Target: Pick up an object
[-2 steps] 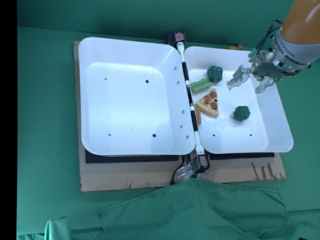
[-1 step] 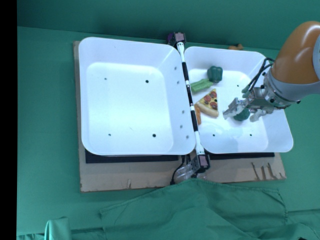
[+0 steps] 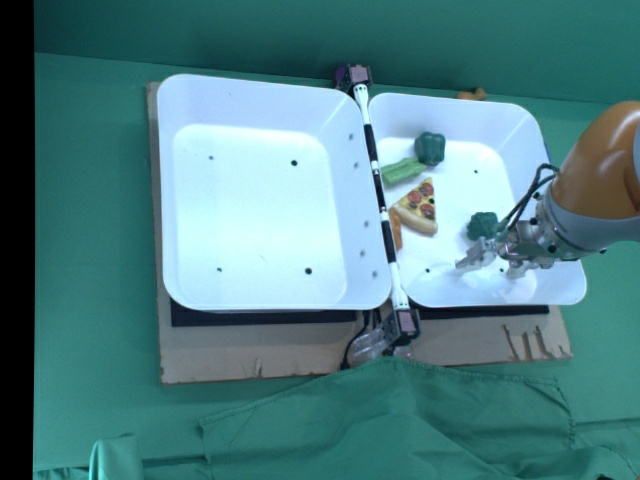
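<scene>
Broccoli floret (image 3: 482, 225) lying in right bin (image 3: 560, 286), just above pincer | pincer (image 3: 481, 258) hovering low, fingers spread open, gripping nothing | pizza slice (image 3: 419, 208) and second broccoli (image 3: 414, 158) sitting nearer the divider

Left bin (image 3: 190, 108) open; right bin (image 3: 520, 128) crowded near divider (image 3: 376, 183)

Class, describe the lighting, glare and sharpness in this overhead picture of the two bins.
Camera view: even, bluish light; the left bin floor is bright, nearly washed out; soft shadows under the pizza slice and gripper; the gripper looks slightly blurred, the bins sharp.
</scene>
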Controlling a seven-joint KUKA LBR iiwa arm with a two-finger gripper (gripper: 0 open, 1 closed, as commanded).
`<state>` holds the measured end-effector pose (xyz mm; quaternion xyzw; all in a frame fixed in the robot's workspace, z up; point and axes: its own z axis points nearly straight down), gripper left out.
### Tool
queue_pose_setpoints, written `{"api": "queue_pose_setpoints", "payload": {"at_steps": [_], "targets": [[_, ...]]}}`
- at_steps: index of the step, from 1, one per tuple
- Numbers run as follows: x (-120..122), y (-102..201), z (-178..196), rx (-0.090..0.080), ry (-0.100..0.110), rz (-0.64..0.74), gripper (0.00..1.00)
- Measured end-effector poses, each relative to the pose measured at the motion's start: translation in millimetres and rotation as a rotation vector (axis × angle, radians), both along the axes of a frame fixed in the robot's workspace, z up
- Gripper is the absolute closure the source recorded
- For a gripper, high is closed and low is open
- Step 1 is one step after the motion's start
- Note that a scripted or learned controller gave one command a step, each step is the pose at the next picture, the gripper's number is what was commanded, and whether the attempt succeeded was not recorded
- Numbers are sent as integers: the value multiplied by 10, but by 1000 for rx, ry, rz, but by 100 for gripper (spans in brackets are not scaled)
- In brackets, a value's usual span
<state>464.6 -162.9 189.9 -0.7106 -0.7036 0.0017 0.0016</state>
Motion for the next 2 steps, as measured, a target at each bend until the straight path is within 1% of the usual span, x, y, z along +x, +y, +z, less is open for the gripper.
{"api": "queue_pose_setpoints", "payload": {"at_steps": [1,2], "targets": [[267,459,-54,-8,-20,6,0],[25,24,644,-6,-14,2,0]]}}
